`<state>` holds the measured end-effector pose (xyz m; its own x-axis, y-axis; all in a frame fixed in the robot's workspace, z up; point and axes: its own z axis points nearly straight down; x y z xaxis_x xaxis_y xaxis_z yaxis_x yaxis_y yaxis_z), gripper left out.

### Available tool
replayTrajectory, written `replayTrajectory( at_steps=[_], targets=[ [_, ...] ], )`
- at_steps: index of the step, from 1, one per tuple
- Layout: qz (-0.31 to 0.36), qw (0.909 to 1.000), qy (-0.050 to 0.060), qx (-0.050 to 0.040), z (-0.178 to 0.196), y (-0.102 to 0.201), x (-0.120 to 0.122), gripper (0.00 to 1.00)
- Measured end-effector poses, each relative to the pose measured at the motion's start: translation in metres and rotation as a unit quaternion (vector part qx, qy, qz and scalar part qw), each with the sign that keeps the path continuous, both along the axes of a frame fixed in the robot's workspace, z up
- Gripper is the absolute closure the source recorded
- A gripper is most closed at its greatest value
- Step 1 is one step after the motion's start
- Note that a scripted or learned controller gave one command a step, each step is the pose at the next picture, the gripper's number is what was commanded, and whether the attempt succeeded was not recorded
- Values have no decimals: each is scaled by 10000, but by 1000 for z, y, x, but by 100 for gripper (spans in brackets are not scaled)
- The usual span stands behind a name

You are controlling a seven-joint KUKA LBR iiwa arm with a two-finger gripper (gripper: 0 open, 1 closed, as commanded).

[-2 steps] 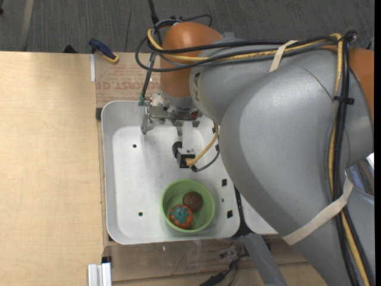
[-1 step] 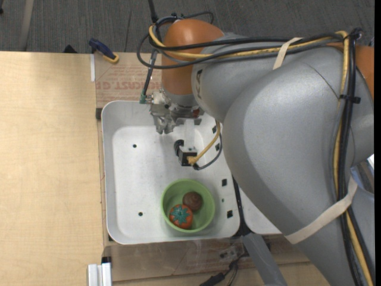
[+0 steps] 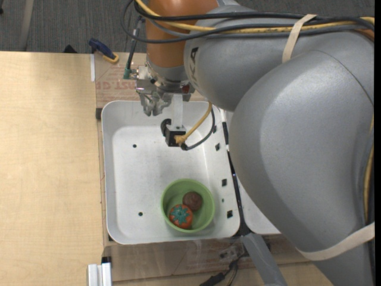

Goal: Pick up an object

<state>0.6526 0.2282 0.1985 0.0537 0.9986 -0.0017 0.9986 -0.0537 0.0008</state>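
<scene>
White plastic makes up the bin [image 3: 128,177] on the left, and at its near right end stands a green bowl [image 3: 188,205]. Inside the bowl lie two small things touching each other: a red and green ball [image 3: 181,215] toward the near side and a brown lump [image 3: 193,200] just behind it. These are the only loose objects to pick.

The gripper [image 3: 155,104] hangs over the far edge of the bin, well apart from the bowl. Its grey fingers point down and nothing sits between them; whether they are spread or pressed together I cannot tell at this angle. A small black part with a yellow cable [image 3: 174,132] dangles just below and to the right of it.

Several things could go wrong from here. The two objects are packed close inside a bowl with raised sides, so a finger coming down might strike the rim and tip or push the bowl instead of reaching in. The ball looks round and likely to slip out of a pinch. A descent at the present spot would meet only bare bin floor. The large grey arm [image 3: 297,130] also hides much of the right side.
</scene>
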Motion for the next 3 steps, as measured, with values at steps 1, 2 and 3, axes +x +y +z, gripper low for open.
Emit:
replayTrajectory(
  at_steps=[1,2,3],
  targets=[
    [806,9967,21,-5,11,-8,-37,100],
    [805,9968,21,-4,11,-8,-37,0],
    [89,10000,17,-6,-17,-33,-6,0]
  ],
)
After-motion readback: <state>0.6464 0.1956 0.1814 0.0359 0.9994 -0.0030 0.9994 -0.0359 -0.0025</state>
